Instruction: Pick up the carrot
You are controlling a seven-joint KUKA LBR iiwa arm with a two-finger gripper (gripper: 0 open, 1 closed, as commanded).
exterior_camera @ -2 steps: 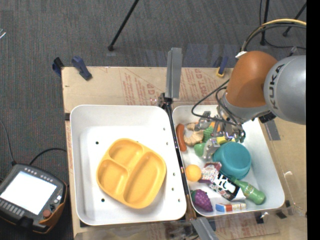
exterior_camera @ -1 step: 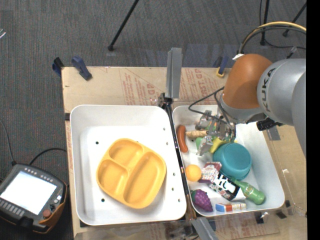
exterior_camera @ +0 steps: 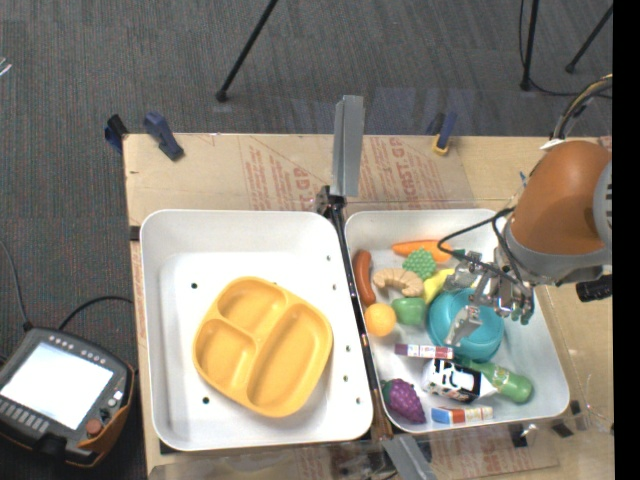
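The carrot (exterior_camera: 421,248), orange and slim, lies near the back wall of the right bin (exterior_camera: 545,353), just behind a bumpy green vegetable (exterior_camera: 420,264). My gripper (exterior_camera: 470,316) hangs over the teal bowl (exterior_camera: 478,340) in the middle of that bin, to the right of the carrot and nearer the front, apart from it. Nothing orange shows at the gripper. The grey arm with its orange band (exterior_camera: 562,203) reaches in from the right and hides part of the bin's back right corner.
Packed around the bowl are a brown sausage (exterior_camera: 363,273), a tan pastry piece (exterior_camera: 398,281), an orange (exterior_camera: 379,319), a green fruit (exterior_camera: 408,311), purple grapes (exterior_camera: 404,398) and a green bottle (exterior_camera: 505,381). A yellow divided plate (exterior_camera: 263,345) lies in the left bin (exterior_camera: 165,238).
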